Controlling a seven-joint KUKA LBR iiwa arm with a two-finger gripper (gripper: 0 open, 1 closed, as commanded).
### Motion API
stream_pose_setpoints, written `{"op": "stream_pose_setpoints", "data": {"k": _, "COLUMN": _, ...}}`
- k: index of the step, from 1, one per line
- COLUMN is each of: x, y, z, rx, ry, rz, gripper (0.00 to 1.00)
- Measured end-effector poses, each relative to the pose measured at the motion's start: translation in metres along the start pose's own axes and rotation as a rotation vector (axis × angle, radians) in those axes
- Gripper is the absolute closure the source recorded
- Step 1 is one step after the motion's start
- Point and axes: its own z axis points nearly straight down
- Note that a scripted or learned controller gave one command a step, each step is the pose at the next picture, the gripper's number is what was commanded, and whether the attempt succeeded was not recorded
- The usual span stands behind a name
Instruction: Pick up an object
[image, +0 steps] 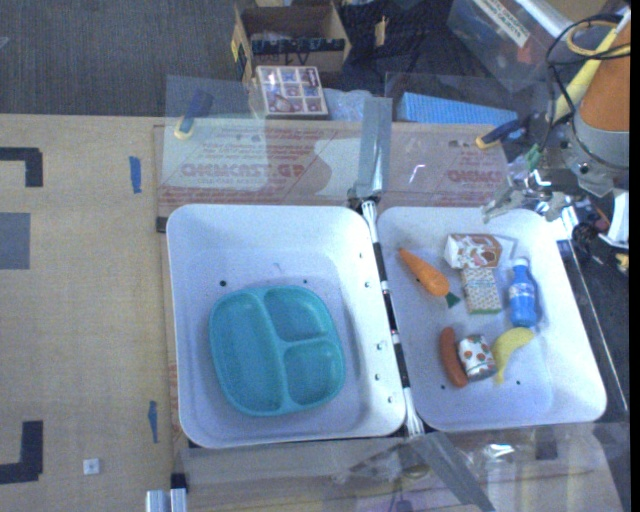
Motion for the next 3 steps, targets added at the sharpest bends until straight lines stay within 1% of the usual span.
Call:
{"op": "stream_pose_setpoints", "data": {"k": 1, "x": -0.021, "y": -0.014, "z": 0.093, "rx": -0.031, "ry": -0.004, "rz": -0.035, "gripper": 0.0}}
{"op": "stream_pose_setpoints", "data": {"k": 2, "x": -0.025, "y": -0.041, "z": 0.112, "rx": -0.028, "ry": 0.001, "rz": -0.288, "gripper": 0.0}}
{"op": "stream_pose_setpoints", "data": {"k": 3, "x": -0.025, "y": -0.068, "z": 0.112, "rx": -0.031, "ry": -0.002, "rz": -0.302, "gripper": 0.0}}
